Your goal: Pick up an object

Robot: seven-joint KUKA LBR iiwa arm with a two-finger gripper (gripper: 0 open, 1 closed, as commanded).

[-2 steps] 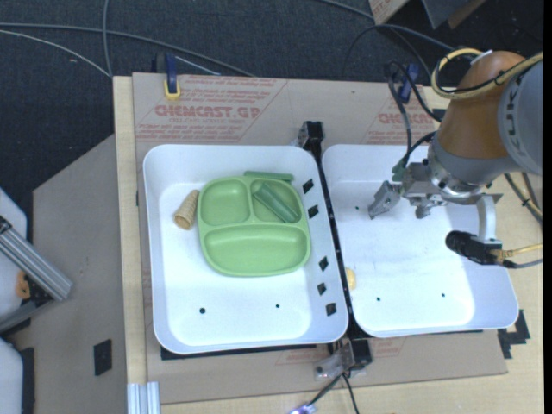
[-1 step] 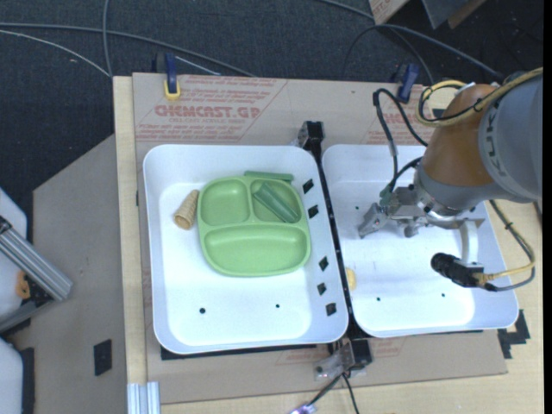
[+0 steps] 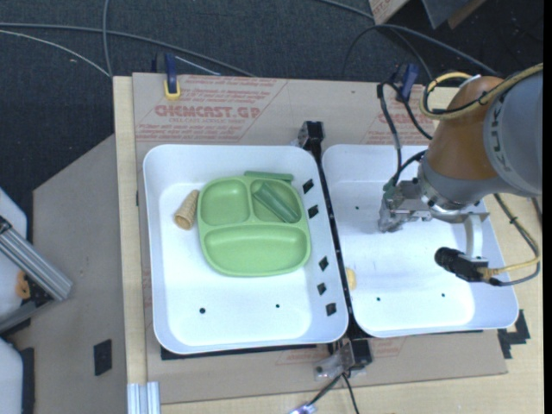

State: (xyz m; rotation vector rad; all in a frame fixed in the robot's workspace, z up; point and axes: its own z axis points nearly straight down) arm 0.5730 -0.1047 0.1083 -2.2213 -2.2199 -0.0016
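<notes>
A green divided plate [image 3: 252, 228] lies in the left bin [image 3: 172, 317], with a darker green piece [image 3: 278, 201] resting in its upper right compartment. A tan ice cream cone [image 3: 185, 210] lies just left of the plate on the bin floor. A small yellowish item [image 3: 349, 278] sits at the left edge of the right bin [image 3: 414, 317], by the divider. My gripper [image 3: 393, 218] hangs low over the middle of the right bin, under the grey and orange arm [image 3: 470, 145]. I see nothing between its fingers.
A black divider strip [image 3: 323, 231] with clips runs between the two bins. Both bins rest on a cardboard sheet [image 3: 216, 102]. Cables [image 3: 483, 274] loop around the arm at the right. A metal rail [image 3: 30, 266] lies off the bench at the left.
</notes>
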